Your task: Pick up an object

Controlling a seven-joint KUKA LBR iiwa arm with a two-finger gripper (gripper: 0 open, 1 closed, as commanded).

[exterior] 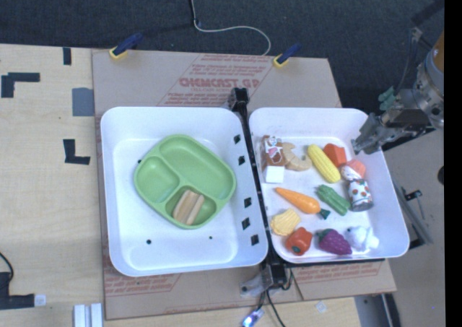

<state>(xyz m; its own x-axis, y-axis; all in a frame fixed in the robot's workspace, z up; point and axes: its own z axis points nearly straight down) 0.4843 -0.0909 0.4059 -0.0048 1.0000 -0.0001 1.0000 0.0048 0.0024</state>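
Note:
The right bin (375, 242) holds several toy foods: a yellow corn cob (323, 163), an orange carrot (298, 200), a green pepper (332, 201), a purple grape bunch (333, 242), a red tomato-like piece (299, 240), a small can (359, 194) and a red-and-white wrapped piece (273, 151). My gripper (367, 141) hangs over the bin's upper right rim, just right of a red piece (335, 154). Nothing shows between its fingers.
The left bin (126, 246) bears a green divided plate (184, 180) with a tan bread-like piece (188, 206) in one compartment. A black hinge strip (245, 174) runs between the bins. Cardboard lies under both, and a white cable (216, 28) trails at the back.

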